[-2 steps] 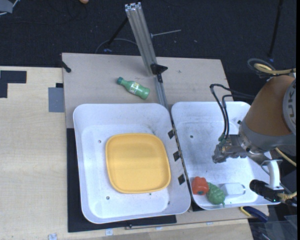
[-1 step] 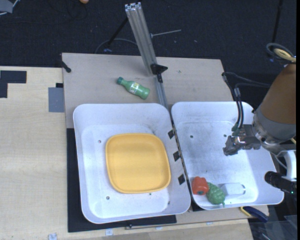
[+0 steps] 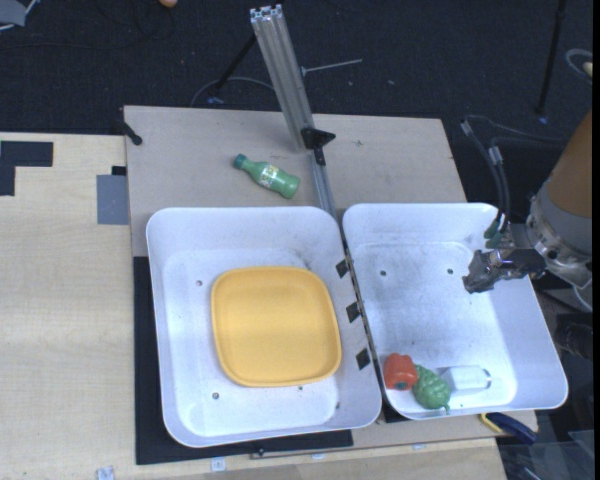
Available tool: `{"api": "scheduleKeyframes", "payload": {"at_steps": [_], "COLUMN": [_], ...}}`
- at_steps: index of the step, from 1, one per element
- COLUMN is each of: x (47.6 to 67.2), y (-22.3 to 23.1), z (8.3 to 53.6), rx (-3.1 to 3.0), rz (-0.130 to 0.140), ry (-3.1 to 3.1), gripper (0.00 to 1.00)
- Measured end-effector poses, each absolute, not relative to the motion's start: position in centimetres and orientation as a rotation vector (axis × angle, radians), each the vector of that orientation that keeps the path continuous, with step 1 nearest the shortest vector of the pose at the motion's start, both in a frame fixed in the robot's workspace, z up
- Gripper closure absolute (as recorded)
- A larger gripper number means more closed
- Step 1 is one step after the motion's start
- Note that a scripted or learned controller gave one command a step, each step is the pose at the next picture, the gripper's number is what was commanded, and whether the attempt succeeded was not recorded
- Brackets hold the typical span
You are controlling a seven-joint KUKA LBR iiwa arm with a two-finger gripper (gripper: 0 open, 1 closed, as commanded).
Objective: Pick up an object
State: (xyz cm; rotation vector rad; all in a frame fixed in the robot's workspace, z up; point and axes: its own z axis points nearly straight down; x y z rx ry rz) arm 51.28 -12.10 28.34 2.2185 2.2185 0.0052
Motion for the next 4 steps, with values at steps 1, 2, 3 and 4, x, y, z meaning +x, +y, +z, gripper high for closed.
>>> {"api": "scheduleKeyframes", "payload": {"at_steps": [1, 2, 3, 4], "x": [52.0, 51.7, 51.6, 52.8], "y": [-6.7, -1.3, 2.8, 8.7], "z": [26.6, 25.1, 24.5, 23.9], "rx": [2.219, 2.219, 2.219, 2.218], "rz": [-0.001, -0.001, -0.001, -0.001], "ry": [2.226, 2.227, 2.226, 2.227], "gripper": [1.00, 1.00, 1.00, 1.00]}}
